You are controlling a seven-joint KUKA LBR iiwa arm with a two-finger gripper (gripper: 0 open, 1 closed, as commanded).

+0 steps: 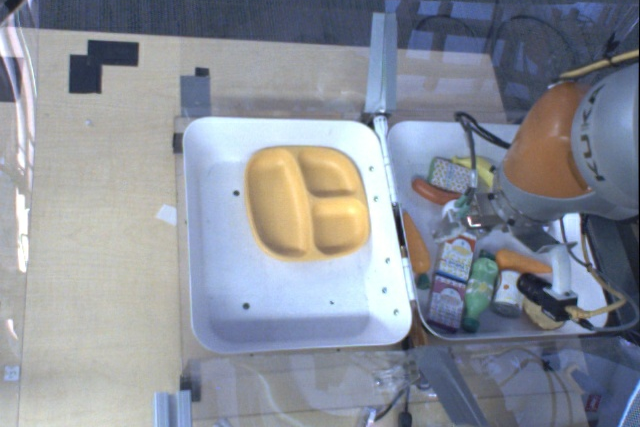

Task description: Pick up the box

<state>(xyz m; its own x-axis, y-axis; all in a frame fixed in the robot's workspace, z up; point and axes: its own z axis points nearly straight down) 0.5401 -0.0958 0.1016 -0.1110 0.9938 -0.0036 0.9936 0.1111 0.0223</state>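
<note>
Now I've got the end effector [468,215] low in the right bin [405,155], lower right of frame, just above the box [455,258]; can't tell its opening. I'd center over box & avoid green bottle [480,283] beside it.

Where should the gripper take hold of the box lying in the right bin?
The box lies flat, its long axis running toward the bin's near wall, with a green bottle close along one long side. Probably come from straight above and close across its narrow width, near the upper end where neighbours crowd less.
</note>
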